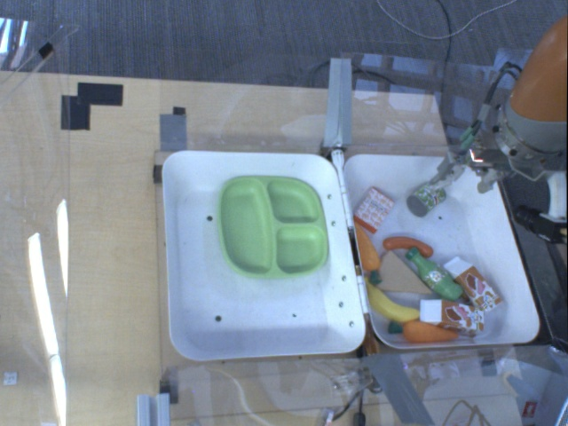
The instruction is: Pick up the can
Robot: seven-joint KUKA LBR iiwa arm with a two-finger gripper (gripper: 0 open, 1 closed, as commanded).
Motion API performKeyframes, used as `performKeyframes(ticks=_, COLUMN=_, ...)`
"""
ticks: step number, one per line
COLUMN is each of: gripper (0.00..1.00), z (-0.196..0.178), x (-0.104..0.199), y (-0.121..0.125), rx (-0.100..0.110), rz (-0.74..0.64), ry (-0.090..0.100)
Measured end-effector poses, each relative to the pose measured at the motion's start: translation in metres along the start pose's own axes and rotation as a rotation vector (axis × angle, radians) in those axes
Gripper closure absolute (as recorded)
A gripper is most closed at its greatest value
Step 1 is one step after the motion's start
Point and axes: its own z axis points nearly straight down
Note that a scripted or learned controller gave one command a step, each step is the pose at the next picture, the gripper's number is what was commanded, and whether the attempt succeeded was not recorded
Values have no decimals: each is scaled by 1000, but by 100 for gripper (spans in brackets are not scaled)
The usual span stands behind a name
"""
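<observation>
The can [429,196] is small and grey-green, and it lies tilted in the upper part of the right bin [529,313]. My gripper [467,179] hangs over that bin's top right corner, under the orange band of the arm. Its two fingers stand apart, with white bin floor showing between them. The left fingertip [449,177] is right at the can's upper right end; I cannot tell whether it touches. The can sits beside that finger rather than in the gap, so the gripper is open and holds nothing.
Below the can the right bin holds a red-and-white carton [374,209], a sausage [407,244], a green bottle [434,274], a banana [390,305], a carrot [429,331] and brown cartons [475,293]. The left bin [182,318] holds a green divided plate [271,224].
</observation>
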Motion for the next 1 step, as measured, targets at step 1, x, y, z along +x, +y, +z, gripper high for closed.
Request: performKeyframes(ticks=1, gripper=0, z=124, x=-12, y=42, rx=-3, rz=-33, ry=-2)
